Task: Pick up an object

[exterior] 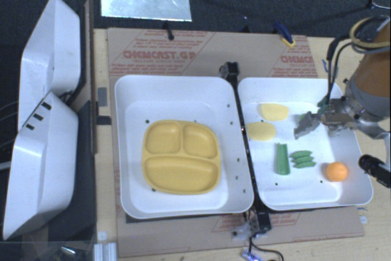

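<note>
In the right bin (293,202), near the gripper (303,126) of unclear finger spread: small round orange (336,172), green pea pods (302,159); beneath, a cardboard-covered bench (183,49).

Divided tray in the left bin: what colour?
Pale yellow divided tray, seen in the camera view.

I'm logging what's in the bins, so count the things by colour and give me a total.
Yellow: 3, the tray in the left bin, two slices in the right bin
Green: 2, the stick and the pea pods
Orange: 1, the ball
Total: 6
</note>
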### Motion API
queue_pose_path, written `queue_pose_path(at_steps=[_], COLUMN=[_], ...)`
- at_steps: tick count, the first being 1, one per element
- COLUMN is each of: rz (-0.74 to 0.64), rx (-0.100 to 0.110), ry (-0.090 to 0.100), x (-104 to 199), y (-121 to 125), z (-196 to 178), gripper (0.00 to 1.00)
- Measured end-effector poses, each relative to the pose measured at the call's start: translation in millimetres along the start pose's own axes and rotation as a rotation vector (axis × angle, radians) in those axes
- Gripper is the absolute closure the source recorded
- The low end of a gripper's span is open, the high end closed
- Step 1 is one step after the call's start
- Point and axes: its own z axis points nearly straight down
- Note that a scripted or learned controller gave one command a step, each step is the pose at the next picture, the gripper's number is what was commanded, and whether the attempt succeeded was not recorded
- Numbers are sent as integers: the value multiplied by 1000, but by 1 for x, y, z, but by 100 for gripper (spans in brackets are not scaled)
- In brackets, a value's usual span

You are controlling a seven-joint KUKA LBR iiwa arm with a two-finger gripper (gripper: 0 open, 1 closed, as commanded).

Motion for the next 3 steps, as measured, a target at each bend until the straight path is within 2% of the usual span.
queue_pose_path(at_steps=[1, 2, 3], rz=[-1, 0, -2], rx=[-4, -2, -1], ry=[0, 0, 0], x=[9, 8, 24], y=[9, 9, 23], z=[-47, -56, -68], gripper=[0, 100, 100])
